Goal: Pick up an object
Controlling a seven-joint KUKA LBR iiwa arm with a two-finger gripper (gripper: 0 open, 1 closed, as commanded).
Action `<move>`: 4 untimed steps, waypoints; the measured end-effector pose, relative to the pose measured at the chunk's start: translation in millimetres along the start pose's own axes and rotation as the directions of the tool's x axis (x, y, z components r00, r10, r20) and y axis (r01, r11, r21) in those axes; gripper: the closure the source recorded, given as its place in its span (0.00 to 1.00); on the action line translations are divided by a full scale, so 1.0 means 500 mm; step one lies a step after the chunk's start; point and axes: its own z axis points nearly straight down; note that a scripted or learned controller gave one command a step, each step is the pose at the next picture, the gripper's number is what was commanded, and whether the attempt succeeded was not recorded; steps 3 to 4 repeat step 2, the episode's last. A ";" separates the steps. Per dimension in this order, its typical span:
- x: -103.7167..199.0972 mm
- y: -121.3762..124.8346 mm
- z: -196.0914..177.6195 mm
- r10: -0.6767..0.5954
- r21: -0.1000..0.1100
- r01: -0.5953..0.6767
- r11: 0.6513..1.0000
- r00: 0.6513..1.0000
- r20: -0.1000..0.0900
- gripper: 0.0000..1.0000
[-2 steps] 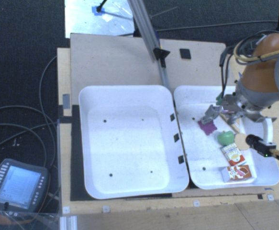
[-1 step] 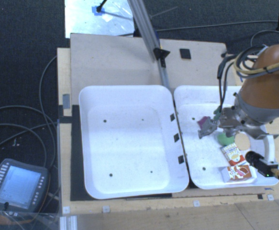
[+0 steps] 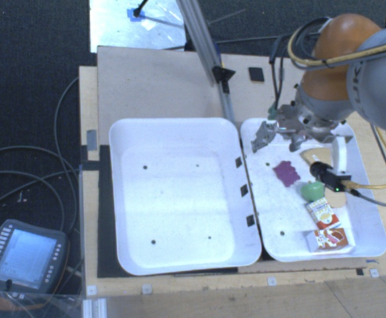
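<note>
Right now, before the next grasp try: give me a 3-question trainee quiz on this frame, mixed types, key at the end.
1. True or false: the purple object lies in the right bin.
2. Multiple choice: what lies nearest the right bin's front edge? A) the green object B) the red and white packet C) the purple object
3. Fill in: the tool hangs over the right bin's ____ left corner (far or near).

Key: 1 true; 2 B; 3 far.
</note>
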 end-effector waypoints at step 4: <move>0.001 0.157 0.018 0.002 -0.002 -0.002 1.000 1.000 0.001 0.00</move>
